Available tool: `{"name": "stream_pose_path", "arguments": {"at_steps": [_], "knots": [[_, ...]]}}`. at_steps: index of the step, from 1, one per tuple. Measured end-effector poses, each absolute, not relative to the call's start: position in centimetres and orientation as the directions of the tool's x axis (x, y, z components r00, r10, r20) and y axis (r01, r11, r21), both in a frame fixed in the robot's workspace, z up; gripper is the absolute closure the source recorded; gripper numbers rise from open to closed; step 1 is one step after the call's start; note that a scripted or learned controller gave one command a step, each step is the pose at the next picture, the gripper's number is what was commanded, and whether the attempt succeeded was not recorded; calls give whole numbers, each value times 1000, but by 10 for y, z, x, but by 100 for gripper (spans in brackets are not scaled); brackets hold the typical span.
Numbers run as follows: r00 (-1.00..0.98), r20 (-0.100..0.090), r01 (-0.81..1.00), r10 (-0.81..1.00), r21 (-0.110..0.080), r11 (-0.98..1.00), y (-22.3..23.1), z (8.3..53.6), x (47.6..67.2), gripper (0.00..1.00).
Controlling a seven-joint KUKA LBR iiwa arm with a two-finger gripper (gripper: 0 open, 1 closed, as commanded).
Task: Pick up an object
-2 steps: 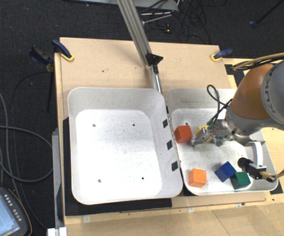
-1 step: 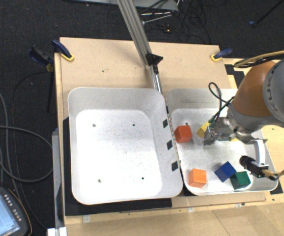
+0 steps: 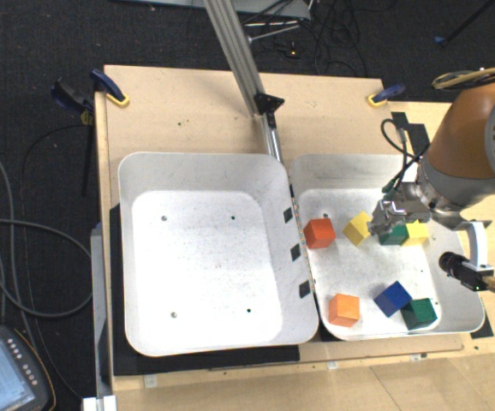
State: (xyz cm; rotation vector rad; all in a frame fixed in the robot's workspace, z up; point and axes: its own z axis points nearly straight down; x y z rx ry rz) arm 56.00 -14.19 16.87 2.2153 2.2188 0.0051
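the arm [image 3: 474, 148] enters from the right, its orange band and grey wrist cut off by the frame edge and covering part of the right bin's [image 3: 342, 174] far corner. the gripper [image 3: 390, 223] is lowered into that bin over a small green block [image 3: 392, 236]; its dark metal body hides the block's upper part, and whether the jaws are spread or pressed together cannot be told. touching the green block on its right is a yellow block [image 3: 418, 233], partly covered by the wrist. a second yellow block [image 3: 358, 228], tilted, lies just left of the gripper, and a red-orange cube [image 3: 319, 233] sits near the bin's left wall. toward the near edge lie an orange cube [image 3: 344, 309], a blue cube [image 3: 392, 298] and a darker green cube [image 3: 419, 312], the last two touching. all blocks are matte and sharp-edged. both bins are shallow white trays with rounded corners and speckled floors; the left bin [image 3: 136, 229] shows small dark dots on its floor. they rest side by side on a pale wooden surface [image 3: 187, 101], with blue and yellow clamps [image 3: 110, 88] at its far corners. a slanted metal pole [image 3: 235, 45] crosses the surface's top, its upper end out of frame.
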Motion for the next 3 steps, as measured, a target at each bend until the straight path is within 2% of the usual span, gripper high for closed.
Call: {"name": "stream_pose_path", "arguments": {"at_steps": [2, 3], "knots": [[-3, -2, 1000, 1000, 7, 3, -134, 262, 571, 100], [-8, 2, 1000, 1000, 1, 8, -81, 268, 564, 100]]}}
